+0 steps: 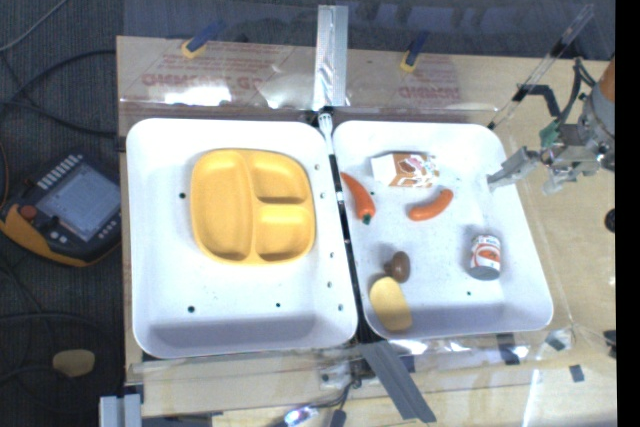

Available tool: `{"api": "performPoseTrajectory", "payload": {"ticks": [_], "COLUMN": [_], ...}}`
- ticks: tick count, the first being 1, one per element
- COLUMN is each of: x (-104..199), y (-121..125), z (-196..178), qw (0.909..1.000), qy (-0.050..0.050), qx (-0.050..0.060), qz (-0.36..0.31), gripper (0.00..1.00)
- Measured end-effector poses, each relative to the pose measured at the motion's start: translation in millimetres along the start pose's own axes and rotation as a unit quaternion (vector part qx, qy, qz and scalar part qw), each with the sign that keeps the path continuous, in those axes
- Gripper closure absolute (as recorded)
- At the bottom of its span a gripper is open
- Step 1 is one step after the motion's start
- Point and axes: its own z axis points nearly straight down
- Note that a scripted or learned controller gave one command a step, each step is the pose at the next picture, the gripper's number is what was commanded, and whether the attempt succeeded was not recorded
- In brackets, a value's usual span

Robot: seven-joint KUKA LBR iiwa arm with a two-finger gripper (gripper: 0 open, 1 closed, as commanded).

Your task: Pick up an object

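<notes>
Taking the right bin (520,245) as the landmark: at its near edge, toward the left corner, lies a yellow lemon-shaped piece (390,303), and just beyond it, almost touching, a small brown nut-like object (398,266). To the right of these, near the bin's right wall, a small can (484,256) with a red and white label lies tilted. Farther in, about mid-bin, an orange sausage (430,205) lies slanted, and to its left an orange-red pepper with a green tip (359,196) rests close against the bin's left wall. Beyond the sausage, toward the far side, a white packet with an orange print (404,170) lies flat.

Left of the right bin sits the second bin (160,315), bearing a yellow divided tray (252,205).

The tool (505,173) hangs over the right bin's far right rim, well apart from every object; whether it is apart or together cannot be told, and nothing is seen in it.
</notes>
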Motion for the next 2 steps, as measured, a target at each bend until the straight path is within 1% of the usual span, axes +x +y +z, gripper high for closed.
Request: {"api": "performPoseTrajectory", "payload": {"ticks": [1,2], "x": [56,85], "y": [20,98], "z": [149,169], "qw": [0.9999,0.9996], "qy": [0.001,-0.001], "qx": [0.001,0.010], "qz": [-0.011,-0.026], "gripper": [0.00,0.00]}}
